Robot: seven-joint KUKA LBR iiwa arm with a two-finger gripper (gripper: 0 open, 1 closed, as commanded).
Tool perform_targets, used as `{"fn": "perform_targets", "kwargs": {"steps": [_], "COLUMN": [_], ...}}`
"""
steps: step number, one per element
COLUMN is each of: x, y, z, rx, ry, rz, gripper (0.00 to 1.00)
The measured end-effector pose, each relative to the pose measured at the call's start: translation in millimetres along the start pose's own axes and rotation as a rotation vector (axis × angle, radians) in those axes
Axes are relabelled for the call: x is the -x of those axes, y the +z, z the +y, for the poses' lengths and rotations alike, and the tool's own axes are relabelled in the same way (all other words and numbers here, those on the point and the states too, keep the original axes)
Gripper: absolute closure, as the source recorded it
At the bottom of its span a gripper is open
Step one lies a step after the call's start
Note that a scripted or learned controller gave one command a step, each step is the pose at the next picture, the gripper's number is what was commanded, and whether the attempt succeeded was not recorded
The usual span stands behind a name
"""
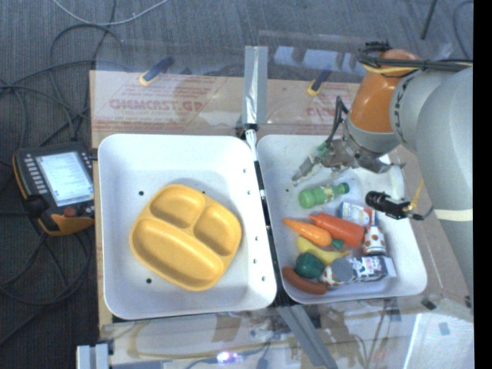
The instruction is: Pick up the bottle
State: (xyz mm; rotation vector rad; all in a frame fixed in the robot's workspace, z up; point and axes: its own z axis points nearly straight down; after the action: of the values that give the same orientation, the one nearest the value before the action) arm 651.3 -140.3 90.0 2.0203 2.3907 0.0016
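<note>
Right bin (407, 279) holds bottle (321, 195) (green), carrots (327, 229); left, yellow tray (186, 235).

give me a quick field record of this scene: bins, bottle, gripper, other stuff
left bin: white bin holding a yellow divided tray
right bin: white bin with toy food
bottle: green bottle, lying on its side in the right bin
gripper: gripper just above the bottle, not holding it
near bottle: orange carrots, small cartons
outside bins: handheld control pendant, left of the bench
</note>
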Motion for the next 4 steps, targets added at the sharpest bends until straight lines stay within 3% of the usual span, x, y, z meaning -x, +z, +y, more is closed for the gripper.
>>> {"fn": "perform_targets", "kwargs": {"steps": [1,2,3,4], "x": [-30,-8,23,14], "y": [-1,-1,-55,0], "z": [-37,-43,-52,-44], "rx": [0.006,0.004,-0.008,0.001], "ry": [0.105,-0.003,-0.036,-0.059], "rz": [0.004,0.004,0.008,0.001], "gripper": [0.00,0.00,0.00,0.00]}}
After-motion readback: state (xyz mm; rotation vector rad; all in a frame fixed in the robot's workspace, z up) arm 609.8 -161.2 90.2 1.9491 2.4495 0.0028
